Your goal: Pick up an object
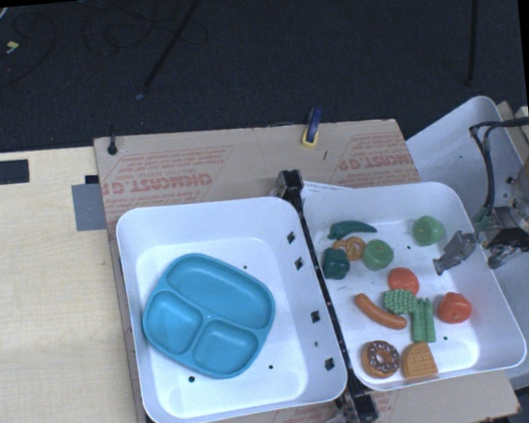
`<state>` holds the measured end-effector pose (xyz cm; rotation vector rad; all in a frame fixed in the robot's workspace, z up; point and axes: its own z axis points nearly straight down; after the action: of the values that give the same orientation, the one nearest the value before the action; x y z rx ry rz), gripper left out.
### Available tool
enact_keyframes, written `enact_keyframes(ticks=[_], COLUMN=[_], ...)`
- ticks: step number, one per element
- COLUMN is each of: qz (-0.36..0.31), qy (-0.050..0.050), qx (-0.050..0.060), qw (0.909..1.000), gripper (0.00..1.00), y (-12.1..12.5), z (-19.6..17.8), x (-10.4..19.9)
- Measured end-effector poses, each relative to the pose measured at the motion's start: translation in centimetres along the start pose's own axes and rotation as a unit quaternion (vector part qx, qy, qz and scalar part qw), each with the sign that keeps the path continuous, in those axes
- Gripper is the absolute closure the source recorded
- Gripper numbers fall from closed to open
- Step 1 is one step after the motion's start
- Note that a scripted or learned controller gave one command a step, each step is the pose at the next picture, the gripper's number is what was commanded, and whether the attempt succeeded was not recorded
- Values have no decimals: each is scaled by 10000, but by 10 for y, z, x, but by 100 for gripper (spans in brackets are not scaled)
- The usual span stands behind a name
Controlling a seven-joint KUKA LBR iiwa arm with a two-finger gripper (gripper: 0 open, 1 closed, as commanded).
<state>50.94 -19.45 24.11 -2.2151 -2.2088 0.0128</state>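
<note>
The right bin [488, 323] holds several toy foods: a light green apple [427, 230], a green ball [377, 254], a dark green pepper [351, 229], a red tomato [454, 307], an orange sausage [378, 311], a chocolate donut [381, 358] and a waffle [418, 362]. My gripper [482, 247] hangs over the bin's right rim, just right of the apple and above the tomato. Its fingers [455, 252] stand apart with nothing between them.
A blue divided plate [210, 315] lies in the left bin [154, 236]. Between the bins runs a black divider [311, 276]. A second red tomato [402, 280], a pretzel [348, 247] and green beans [423, 321] crowd the right bin's middle.
</note>
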Motion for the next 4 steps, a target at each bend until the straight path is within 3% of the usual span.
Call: enact_keyframes(ticks=[1, 4], qz=[-16, -3], qy=[-17, -1], qx=[-67, -42], qw=[10000, 10000], gripper=[0, 0], y=[2, 7], z=[-7, 136], x=[0, 20])
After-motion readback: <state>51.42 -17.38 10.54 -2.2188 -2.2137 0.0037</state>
